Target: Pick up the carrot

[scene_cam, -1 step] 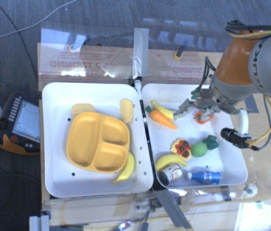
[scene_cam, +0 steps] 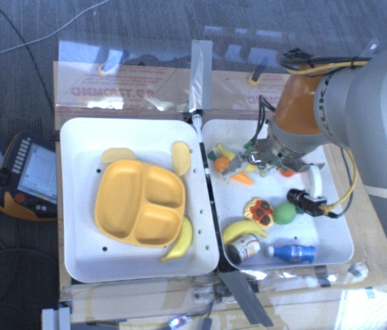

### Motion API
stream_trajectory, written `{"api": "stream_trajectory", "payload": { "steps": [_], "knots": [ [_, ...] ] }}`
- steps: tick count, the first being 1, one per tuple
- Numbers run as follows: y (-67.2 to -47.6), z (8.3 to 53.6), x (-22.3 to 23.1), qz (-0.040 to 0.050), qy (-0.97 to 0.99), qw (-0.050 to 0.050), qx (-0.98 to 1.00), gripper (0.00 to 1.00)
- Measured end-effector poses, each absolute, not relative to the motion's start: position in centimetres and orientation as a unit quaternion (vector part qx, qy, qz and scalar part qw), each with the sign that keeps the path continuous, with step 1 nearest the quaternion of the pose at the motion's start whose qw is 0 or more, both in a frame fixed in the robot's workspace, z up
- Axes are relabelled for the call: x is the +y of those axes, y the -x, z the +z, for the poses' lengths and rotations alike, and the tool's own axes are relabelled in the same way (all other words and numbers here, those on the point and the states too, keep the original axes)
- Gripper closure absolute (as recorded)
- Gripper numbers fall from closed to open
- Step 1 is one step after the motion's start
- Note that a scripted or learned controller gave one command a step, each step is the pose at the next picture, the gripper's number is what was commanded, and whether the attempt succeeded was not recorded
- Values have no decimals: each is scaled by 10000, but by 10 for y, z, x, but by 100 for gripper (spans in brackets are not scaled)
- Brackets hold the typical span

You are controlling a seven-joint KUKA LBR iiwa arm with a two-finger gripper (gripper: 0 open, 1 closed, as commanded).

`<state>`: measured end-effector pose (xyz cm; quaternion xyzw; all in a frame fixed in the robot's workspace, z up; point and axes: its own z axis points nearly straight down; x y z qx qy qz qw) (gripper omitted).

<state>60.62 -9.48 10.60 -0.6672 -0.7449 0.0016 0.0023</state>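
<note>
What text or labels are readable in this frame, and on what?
None can be read.
Clear sheet behind the bins: faint reddish lettering, too blurred to read.
Can: label print too small to read.
Blue bottle: label too small to read.
Handheld pendant left of the bench: screen content too small to read.

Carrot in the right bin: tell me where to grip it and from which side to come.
Grip the carrot across its thicker middle, coming straight down from above. It looks to lie flat on the right bin floor, tapering to a point, so the tip would likely slip. The gripper hovers close above; other small items crowd its upper-left side.
</note>
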Motion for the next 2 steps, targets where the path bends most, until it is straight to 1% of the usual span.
{"api": "stream_trajectory", "payload": {
  "steps": [1,2],
  "knots": [
    [-606,113,-94,17,6672,48,-7449,100],
    [-635,181,-41,30,7835,6,-6214,100]
  ]
}}
